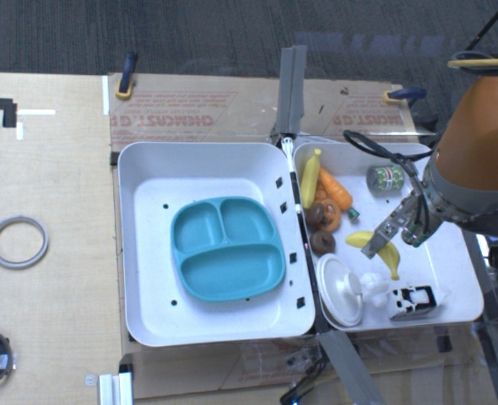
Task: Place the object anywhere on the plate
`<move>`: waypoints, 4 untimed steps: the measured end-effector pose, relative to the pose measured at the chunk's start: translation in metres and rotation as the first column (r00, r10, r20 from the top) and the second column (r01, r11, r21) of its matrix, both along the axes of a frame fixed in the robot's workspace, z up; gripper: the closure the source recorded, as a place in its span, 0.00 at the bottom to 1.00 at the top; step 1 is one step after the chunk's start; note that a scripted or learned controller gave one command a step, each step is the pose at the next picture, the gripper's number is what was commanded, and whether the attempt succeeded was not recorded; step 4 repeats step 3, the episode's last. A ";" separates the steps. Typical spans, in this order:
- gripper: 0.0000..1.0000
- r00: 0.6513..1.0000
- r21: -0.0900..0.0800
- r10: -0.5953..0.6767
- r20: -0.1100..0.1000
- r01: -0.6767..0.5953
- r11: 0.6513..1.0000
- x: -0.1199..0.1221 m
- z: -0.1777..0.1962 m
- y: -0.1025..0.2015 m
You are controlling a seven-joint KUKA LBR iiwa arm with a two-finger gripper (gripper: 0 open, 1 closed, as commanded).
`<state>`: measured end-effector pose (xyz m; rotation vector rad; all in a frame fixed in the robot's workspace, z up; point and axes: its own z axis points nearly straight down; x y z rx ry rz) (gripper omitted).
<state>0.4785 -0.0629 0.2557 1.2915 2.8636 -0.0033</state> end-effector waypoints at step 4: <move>0.00 0.996 0.000 0.094 -0.001 -0.094 0.996 0.066 -0.024 0.142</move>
